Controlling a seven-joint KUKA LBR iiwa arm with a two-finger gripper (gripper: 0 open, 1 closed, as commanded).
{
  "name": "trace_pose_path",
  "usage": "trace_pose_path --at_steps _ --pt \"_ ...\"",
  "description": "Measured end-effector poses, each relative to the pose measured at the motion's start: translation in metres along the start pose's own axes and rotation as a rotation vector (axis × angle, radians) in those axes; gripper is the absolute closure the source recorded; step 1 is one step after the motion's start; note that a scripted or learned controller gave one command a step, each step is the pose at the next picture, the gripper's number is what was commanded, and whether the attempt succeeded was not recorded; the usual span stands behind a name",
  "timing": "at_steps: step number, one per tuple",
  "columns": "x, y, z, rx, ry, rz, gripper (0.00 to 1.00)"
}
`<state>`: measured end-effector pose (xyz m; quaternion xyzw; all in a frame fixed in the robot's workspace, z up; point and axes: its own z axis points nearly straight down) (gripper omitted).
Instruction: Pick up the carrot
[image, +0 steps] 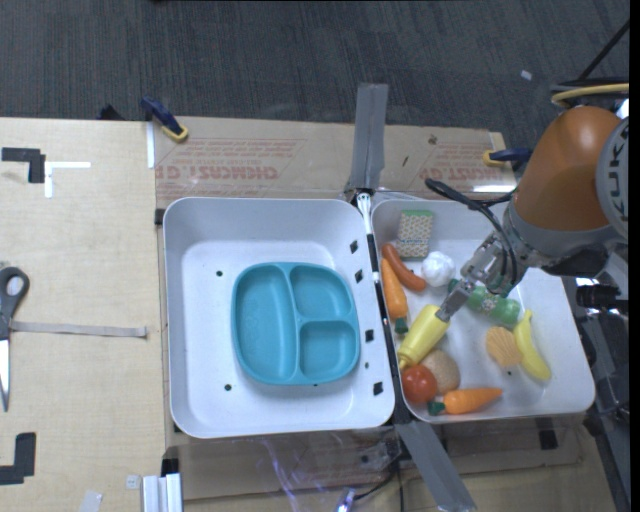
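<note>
The carrot (472, 400), orange with a small green top at its left end, lies along the front wall of the right bin (560, 400). My gripper (463, 292) hangs over the middle of that bin, well behind the carrot. It sits just past the tip of a yellow bottle (421, 335) and beside a green toy (500, 306). Nothing shows between its jaws. The arm's orange band (570, 165) rises at the right.
The right bin also holds an orange pepper-like piece (393, 290), a red-orange chili (406, 270), white garlic (437, 266), a sponge block (415, 232), a banana (531, 346), a tomato (419, 382) and a potato (444, 370). A blue divided plate (297, 322) lies in the left bin (200, 400).
</note>
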<state>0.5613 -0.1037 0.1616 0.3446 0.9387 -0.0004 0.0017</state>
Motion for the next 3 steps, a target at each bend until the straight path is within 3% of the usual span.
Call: trace_pose_path --at_steps 1,2,3 --pt "0.057 -0.061 0.022 0.0 0.002 -0.098 0.0" --pt "0.042 -0.051 0.064 -0.004 0.0 0.336 0.0" --pt "0.007 -0.008 0.069 0.001 0.002 0.514 0.0"
